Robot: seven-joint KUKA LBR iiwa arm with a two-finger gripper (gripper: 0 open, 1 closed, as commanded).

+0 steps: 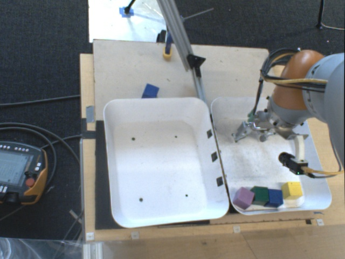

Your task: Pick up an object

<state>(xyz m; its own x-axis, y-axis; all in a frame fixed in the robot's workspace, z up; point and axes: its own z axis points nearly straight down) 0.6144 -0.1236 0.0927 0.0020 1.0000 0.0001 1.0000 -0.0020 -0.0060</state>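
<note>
Several small blocks lie along the near wall of the right bin [323, 198]: a purple one [243, 197], a green one [261, 193], a blue one [274, 198] and a yellow one [292, 190]. My gripper [250, 136] hangs over the far half of that bin, well behind the blocks. It is open, with nothing between its fingers. The orange band of the arm [295, 85] rises behind it to the right.
The left bin [116, 161] stands beside the right one, their walls touching. A loose blue block [150, 91] lies on the bench behind the left bin. A slanted metal pole [178, 31] crosses the back. A teach pendant [19, 171] sits off the bench at left.
</note>
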